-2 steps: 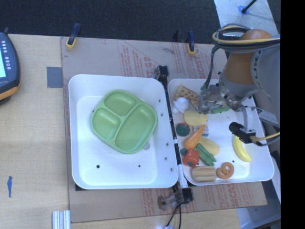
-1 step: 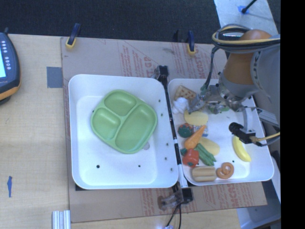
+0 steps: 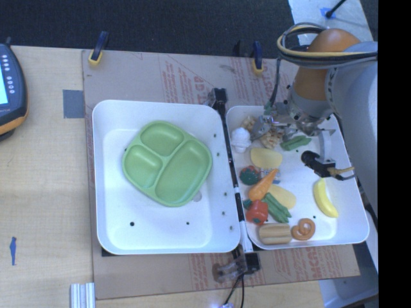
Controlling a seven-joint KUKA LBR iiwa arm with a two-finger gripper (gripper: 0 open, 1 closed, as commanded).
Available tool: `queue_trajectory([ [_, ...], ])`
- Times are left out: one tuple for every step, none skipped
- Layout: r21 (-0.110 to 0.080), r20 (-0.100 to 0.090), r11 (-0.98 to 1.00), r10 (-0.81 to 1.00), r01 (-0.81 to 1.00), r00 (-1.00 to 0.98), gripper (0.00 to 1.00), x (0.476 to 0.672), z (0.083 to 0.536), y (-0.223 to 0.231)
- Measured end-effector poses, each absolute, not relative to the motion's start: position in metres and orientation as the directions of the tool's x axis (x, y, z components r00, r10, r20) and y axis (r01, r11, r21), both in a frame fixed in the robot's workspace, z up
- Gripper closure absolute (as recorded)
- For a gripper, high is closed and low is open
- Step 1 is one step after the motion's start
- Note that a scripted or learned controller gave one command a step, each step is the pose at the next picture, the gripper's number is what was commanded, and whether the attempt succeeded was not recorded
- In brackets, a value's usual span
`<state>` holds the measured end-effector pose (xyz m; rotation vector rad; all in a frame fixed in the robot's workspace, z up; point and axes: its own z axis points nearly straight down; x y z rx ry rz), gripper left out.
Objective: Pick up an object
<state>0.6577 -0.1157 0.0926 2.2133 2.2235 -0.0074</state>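
The right bin [image 3: 311, 186], smooth white plastic with rounded corners, holds a scatter of glossy toy foods. An orange carrot [image 3: 263, 185], tapered and lying at a slant, sits near its middle and serves as the marker here.

- Beyond the carrot, at the bin's far rim, the gripper [image 3: 275, 128] hangs low over a tangle of pale pieces. Whether the claw is apart or together cannot be told.
- A flat yellow slice [image 3: 265, 157] lies just beyond the carrot.
- A lumpy white bulb [image 3: 240, 138] sits farther on, to the carrot's left, by the wall.
- A slim green pod [image 3: 295, 142] lies beyond and to the right of the carrot.
- A curved yellow banana [image 3: 325, 199] lies alone, well to the carrot's right, with bare floor around it.
- Nearer than the carrot crowd a round red tomato [image 3: 257, 212], ridged green beans [image 3: 278, 205], a tan bun [image 3: 275, 233] and a brown ring [image 3: 303, 229] along the near rim.

Well to the carrot's left, the left bin [image 3: 115, 226] bears a matte green three-part plate [image 3: 168, 162], with an open floor on every side.
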Motion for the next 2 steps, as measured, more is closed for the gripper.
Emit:
queue_trajectory([
  [-0.007,-0.003,0.007,1.0,1.0,-0.007,1.0,0.656,0.103,-0.115],
  [-0.001,0.003,0.01,1.0,1.0,-0.01,1.0,0.594,0.197,-0.042],
])
